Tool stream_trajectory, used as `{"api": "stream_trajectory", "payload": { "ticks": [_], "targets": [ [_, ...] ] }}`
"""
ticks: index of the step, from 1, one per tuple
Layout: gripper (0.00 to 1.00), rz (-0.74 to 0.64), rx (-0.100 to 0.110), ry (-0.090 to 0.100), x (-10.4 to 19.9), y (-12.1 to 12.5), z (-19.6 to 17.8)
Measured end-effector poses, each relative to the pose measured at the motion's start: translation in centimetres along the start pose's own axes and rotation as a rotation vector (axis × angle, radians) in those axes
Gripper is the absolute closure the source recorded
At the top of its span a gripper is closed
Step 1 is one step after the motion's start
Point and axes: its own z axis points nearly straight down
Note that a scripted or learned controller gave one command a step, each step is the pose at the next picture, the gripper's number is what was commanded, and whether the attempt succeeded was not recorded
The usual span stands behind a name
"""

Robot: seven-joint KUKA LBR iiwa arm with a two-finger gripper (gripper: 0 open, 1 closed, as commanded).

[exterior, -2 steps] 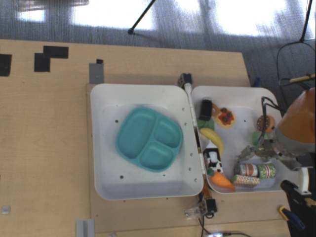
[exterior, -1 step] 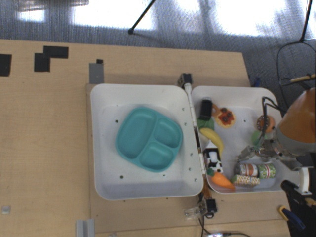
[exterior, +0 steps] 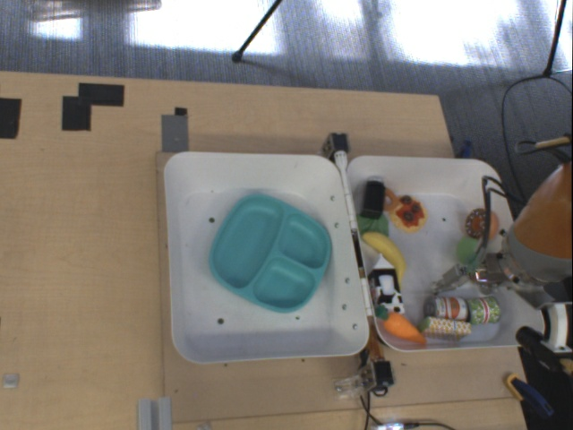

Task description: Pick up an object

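Lying along the front wall of the right-hand shallow white bin (exterior: 421, 173) are an orange plastic carrot (exterior: 403, 328) and a labelled tin can on its side (exterior: 462, 309), with a yellow toy banana (exterior: 386, 251) and a small round pizza toy (exterior: 409, 212) sitting farther back. Hovering just above the can, the grey two-finger gripper (exterior: 466, 279) is reaching in from the right, though whether it is spread or pressed together cannot be told. Resting in the left-hand white bin (exterior: 192, 330) is a teal sectioned plastic plate (exterior: 270, 252).
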Motion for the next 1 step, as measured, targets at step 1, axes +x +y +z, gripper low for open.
{"api": "stream_trajectory", "payload": {
  "ticks": [1],
  "targets": [
    [0.0, -0.005, 0.0, 0.001, -1.29, 6.55, 0.07]
  ]
}}
